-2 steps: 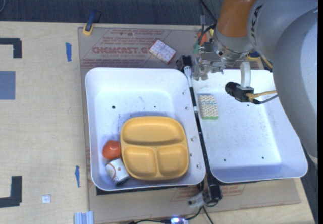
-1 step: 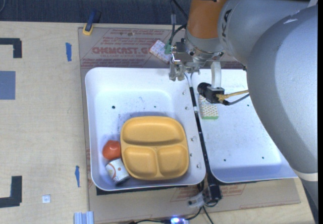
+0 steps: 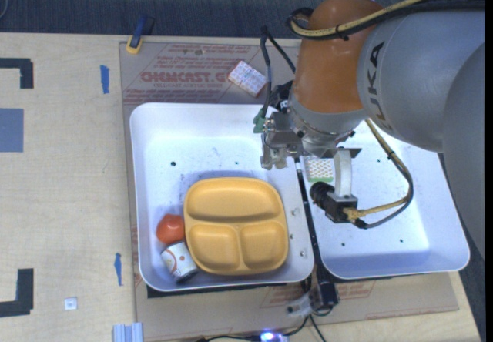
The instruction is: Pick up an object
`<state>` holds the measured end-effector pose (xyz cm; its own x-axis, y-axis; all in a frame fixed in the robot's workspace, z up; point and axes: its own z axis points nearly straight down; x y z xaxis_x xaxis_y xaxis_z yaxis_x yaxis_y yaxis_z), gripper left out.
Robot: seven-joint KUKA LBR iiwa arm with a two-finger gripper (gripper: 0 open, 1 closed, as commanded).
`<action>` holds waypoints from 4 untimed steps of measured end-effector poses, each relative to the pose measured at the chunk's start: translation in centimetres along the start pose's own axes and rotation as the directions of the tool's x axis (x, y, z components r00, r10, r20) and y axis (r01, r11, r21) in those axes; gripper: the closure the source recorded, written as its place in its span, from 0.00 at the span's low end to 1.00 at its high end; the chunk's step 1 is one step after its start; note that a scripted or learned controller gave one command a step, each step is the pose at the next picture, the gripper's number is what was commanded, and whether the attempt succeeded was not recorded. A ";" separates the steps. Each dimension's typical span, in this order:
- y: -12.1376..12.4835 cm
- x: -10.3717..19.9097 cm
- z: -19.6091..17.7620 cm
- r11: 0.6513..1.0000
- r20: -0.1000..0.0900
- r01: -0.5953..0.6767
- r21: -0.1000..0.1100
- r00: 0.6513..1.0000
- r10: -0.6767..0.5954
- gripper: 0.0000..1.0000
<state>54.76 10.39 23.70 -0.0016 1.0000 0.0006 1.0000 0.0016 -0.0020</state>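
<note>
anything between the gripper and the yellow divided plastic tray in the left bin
Nothing: in the camera view, bare white bin floor separates the gripper from the yellow three-compartment plastic tray lying lower in the left bin.

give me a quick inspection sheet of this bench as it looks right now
surface: two shallow white bins side by side, left bin and right bin, on a brown board over a pale wooden bench
job's things: yellow divided tray in the left bin; orange-red piece and small white and orange item close against its left edge
clutter: small patterned card on the board
claw: claw hangs over the seam between the bins; nothing seen held
cables: yellow-and-black cable loops over the right bin
surroundings: blue tape marks on the bench
</note>
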 end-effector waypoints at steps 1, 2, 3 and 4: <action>-6.8 -1.2 1.7 1.000 0.000 -0.003 -0.001 1.000 0.003 1.00; -6.8 -7.8 4.5 1.000 0.000 -0.003 -0.002 1.000 0.003 1.00; -6.7 -12.1 4.0 1.000 0.001 -0.003 -0.006 1.000 0.003 1.00; -6.7 -12.1 4.0 1.000 0.001 -0.002 -0.005 1.000 0.002 0.00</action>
<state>48.05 -1.72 19.68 0.0007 1.0000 0.0000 1.0000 -0.0007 0.0032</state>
